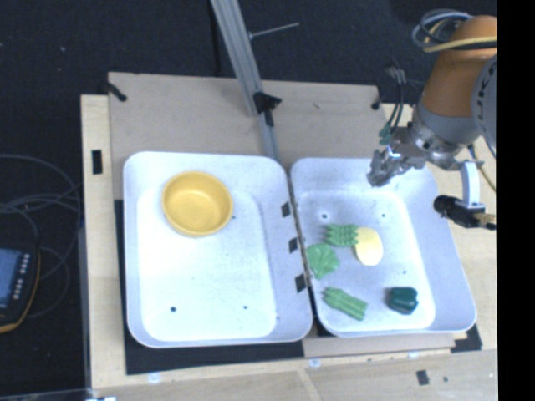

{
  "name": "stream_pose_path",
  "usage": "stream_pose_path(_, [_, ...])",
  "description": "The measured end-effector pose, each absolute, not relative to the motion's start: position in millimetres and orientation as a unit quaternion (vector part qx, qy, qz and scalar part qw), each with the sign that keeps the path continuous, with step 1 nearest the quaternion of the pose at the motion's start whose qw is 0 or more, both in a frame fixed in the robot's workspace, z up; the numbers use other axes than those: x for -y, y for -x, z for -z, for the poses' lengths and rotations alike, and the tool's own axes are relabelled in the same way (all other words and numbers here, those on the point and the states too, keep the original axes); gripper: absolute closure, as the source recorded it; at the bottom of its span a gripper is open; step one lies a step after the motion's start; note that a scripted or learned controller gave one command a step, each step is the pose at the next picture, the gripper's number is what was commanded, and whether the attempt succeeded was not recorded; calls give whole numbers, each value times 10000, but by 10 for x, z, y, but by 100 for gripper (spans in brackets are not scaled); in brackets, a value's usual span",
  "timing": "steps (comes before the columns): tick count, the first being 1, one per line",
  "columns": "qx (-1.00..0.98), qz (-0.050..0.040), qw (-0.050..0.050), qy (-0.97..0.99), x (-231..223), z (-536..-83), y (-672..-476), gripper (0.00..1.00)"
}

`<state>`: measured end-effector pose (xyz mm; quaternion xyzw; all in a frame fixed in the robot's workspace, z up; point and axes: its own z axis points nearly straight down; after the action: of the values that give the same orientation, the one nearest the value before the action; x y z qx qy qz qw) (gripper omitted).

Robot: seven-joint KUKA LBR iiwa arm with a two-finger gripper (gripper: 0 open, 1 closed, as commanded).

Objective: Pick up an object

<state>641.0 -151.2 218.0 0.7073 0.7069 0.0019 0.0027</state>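
My gripper hangs over the far edge of the right bin, well above its floor, with nothing seen between its fingers. Below it in that bin lie a pale yellow round piece with a green ridged piece touching its left side. A green leafy piece sits by the bin's left wall. A green ridged pod lies near the front, and a dark green pepper rests at the front right. A yellow bowl stands in the left bin.
A grey metal post slants up from the divide between the two bins at the back. Black clips mark the seam between the bins. A dark device lies off the bench at far left.
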Motion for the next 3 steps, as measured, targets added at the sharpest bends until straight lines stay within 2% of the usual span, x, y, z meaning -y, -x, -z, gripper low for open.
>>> stream_pose_path(1, [-7071, -20, 26, -7072, 1502, -2814, -6406, 100])
stream_pose_path(3, [-7081, -6, 2, -7061, 530, -2786, -6154, 100])
